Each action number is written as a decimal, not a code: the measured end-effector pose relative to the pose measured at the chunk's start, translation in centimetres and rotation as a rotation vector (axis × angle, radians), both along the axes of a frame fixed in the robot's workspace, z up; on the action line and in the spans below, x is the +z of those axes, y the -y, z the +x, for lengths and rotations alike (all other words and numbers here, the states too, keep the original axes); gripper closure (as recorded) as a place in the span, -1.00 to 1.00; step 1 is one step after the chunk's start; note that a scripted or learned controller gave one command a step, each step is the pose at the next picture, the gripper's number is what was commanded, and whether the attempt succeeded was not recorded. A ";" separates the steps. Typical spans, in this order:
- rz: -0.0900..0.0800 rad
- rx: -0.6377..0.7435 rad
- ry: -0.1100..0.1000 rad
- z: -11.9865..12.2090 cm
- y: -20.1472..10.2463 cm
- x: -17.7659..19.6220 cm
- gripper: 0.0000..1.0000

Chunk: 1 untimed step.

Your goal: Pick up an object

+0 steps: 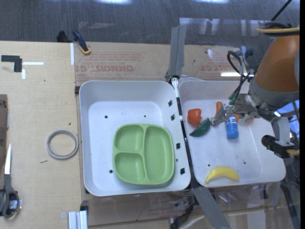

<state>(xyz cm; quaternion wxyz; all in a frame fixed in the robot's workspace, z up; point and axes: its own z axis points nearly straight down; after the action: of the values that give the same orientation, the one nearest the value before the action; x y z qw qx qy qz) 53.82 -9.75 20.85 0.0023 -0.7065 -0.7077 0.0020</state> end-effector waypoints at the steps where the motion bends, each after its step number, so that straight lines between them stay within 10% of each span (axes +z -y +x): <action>1: -0.001 -0.004 0.003 3.8 4.8 -11.4 -1.00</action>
<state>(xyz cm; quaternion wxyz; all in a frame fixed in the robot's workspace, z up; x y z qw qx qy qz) 57.60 -14.53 9.42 0.0011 -0.7079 -0.7063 0.0013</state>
